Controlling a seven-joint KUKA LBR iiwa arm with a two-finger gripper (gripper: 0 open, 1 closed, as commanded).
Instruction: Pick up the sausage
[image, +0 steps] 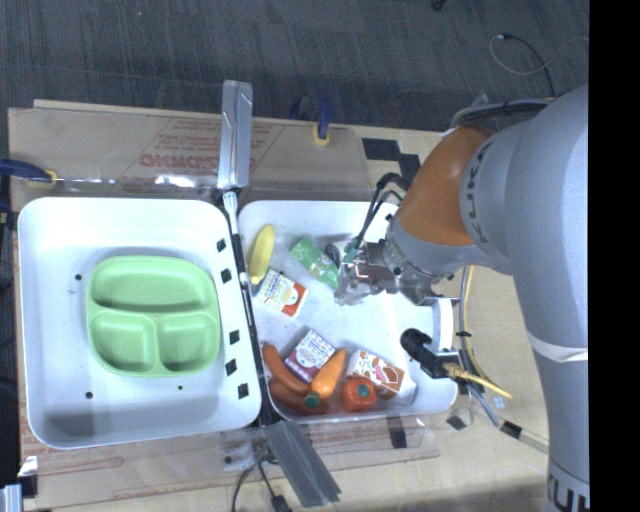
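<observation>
End effector (352, 272) hangs low over right bin (400, 330) (sausage (283, 380) apart).

Bright even overhead light, soft shadows in white bins (60, 225), slight blur, pic grainy.

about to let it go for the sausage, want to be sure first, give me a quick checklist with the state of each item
1. Sausage in view: ok, it lies in the right bin at the near-left corner.
2. Sausage free to grasp: not ok, the carrot lies against it and a small carton sits right beside it.
3. Claw above the sausage: not ok, it hangs over the bin's far middle, near the green packet.
4. Claw open: cannot tell, the fingers are too blurred.
5. Claw carrying nothing: cannot tell.
6. Left bin ready: ok, it holds the green tray.
</observation>
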